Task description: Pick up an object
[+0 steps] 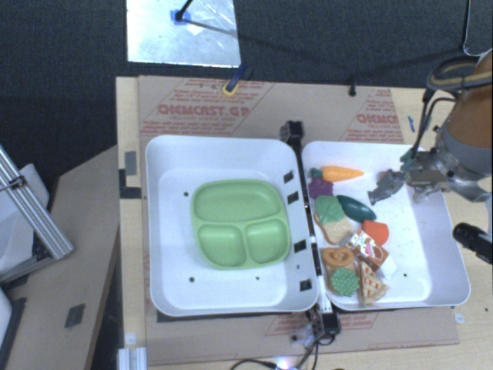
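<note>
Nearest us, toy foods (356, 264) crowd the right bin (439, 284). Our tool (383, 187) hovers above, empty; we cannot tell its opening. We might snag two.

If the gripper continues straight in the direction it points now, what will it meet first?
The gripper points left and slightly down. Probably it meets the dark green toy first, though depth is unclear from this slant.

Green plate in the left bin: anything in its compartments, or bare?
Bare. The green plate lies flat in the left bin and all three compartments show plain green; the toy food sits in the right bin.
</note>
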